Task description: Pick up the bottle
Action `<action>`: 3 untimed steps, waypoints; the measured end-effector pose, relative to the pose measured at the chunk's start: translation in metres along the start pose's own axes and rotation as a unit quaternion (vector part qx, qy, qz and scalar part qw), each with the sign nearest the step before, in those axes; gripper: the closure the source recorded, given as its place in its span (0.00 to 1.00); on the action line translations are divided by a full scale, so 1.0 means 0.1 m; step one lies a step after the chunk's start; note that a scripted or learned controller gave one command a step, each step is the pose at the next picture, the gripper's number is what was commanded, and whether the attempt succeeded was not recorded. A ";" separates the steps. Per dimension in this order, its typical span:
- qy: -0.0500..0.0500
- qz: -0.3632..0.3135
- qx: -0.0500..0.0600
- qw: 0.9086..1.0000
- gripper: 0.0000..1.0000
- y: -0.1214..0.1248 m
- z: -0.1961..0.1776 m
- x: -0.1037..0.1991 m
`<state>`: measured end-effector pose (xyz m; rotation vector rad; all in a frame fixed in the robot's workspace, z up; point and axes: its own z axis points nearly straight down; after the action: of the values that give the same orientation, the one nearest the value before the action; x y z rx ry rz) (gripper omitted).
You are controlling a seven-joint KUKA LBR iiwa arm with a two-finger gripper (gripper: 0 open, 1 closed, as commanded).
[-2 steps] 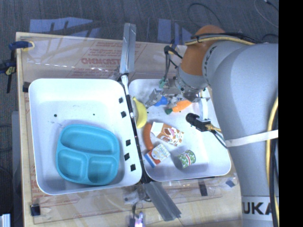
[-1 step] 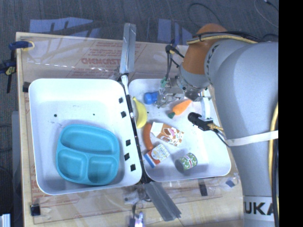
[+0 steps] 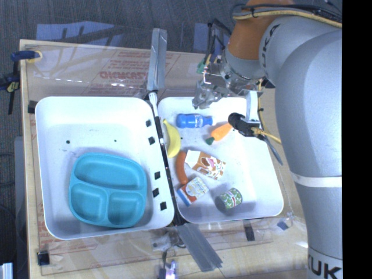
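Bottle [image 3: 193, 121] lay on its side in the right bin [image 3: 264, 173], just below the gripper [image 3: 203, 99], whose grip state was unclear.

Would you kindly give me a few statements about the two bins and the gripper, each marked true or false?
1. The blue bottle lies on its side in the right bin. True.
2. The blue divided tray sits in the right bin. False: it is in the left bin.
3. The gripper is above the right bin's far edge, near the bottle. True.
4. The banana lies at the right bin's right wall. False: it lies along the left wall.
5. The green can is beside the bottle. False: it is in the near part.
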<state>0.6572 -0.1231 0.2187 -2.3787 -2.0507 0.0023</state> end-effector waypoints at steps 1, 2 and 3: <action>0.000 0.000 0.000 1.000 0.00 0.00 0.00 0.00; -0.001 -0.030 0.006 1.000 0.00 -0.04 1.22 0.07; -0.001 -0.033 0.008 0.999 1.00 -0.04 1.13 0.08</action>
<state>0.6537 -0.1150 0.1058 -2.3030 -2.1201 0.0207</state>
